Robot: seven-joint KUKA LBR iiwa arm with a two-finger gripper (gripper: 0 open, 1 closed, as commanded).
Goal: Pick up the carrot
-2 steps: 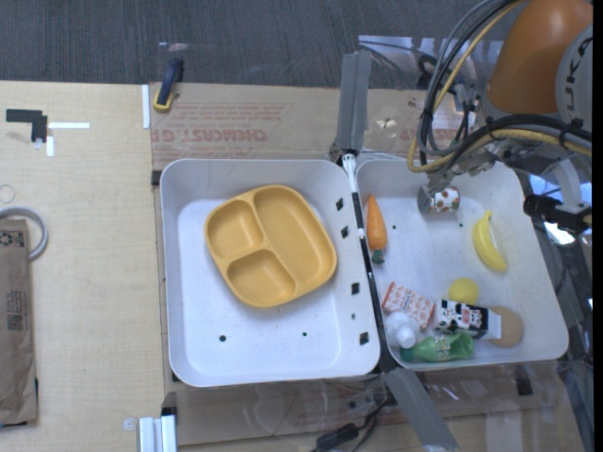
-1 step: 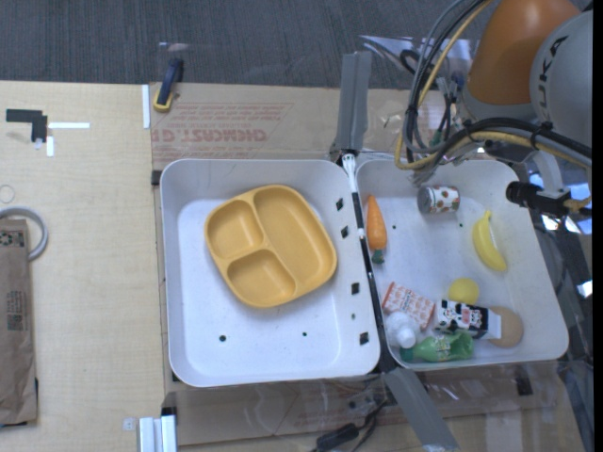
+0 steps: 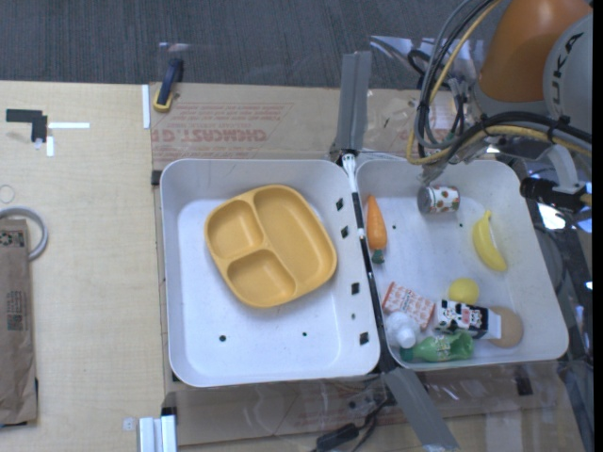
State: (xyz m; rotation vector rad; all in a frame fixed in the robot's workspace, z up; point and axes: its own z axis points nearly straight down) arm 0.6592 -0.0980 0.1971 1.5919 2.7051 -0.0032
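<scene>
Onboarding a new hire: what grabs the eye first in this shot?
The yellow divided plate, lying alone in the left bin. Next, the orange band of the arm at the top right, with cables looping down over the right bin. That bin holds the clutter: the carrot along its left wall, a banana to the right, and packets heaped at the front.

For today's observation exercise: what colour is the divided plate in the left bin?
Yellow; the divided plate shows best in the camera view.
</scene>
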